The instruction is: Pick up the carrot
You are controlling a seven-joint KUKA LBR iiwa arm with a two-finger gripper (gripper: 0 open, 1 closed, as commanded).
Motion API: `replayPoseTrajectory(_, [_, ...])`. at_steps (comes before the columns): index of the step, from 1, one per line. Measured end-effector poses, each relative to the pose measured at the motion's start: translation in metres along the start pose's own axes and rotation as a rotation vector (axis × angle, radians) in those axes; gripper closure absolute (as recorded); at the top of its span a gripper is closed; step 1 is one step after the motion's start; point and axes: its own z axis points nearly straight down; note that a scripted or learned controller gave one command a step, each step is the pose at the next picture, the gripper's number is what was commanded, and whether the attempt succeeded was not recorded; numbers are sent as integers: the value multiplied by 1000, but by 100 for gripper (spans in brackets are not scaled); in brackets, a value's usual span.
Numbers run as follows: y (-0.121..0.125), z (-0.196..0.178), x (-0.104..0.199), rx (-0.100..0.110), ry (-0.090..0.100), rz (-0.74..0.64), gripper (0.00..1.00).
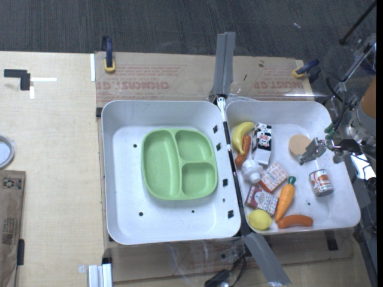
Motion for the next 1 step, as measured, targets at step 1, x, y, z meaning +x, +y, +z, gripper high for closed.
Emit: replayPoseTrajectory(1, [2, 116, 9, -1, 1, -105, 0])
